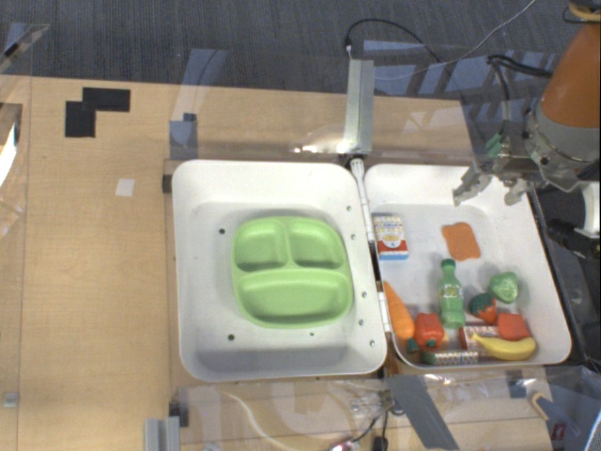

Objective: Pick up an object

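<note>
My gripper [490, 190] hangs over the far part of the right bin [418, 188], its fingers spread open with nothing between them. Below it in that bin lie an orange flat slice [461, 241], a small red and white carton [390, 234], a green bottle [450, 292], a carrot [399, 313], a red pepper [429, 329], a green leafy vegetable [504, 287] and a banana [505, 348]. The orange slice is the nearest to the gripper, a little in front of it.
The left bin [202, 205] holds a green divided plate [291, 271]. A metal post [360, 101] stands behind the wall between the bins. Toys crowd the near right corner of the right bin.
</note>
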